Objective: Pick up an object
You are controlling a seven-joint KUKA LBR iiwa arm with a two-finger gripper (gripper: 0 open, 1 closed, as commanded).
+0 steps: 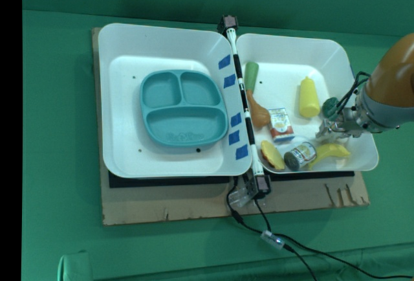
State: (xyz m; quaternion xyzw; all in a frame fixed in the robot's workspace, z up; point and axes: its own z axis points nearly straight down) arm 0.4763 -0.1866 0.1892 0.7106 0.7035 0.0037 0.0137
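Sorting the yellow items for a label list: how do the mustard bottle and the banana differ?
The mustard bottle stands lengthwise up the right bin; the banana lies crosswise near its front rim. The bottle is straight with a narrow cap; the banana is curved. The gripper hovers by the banana, not the bottle. Both are yellow.

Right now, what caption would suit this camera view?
Robot arm reaching over toys in the right bin; teal divided plate in the left bin.
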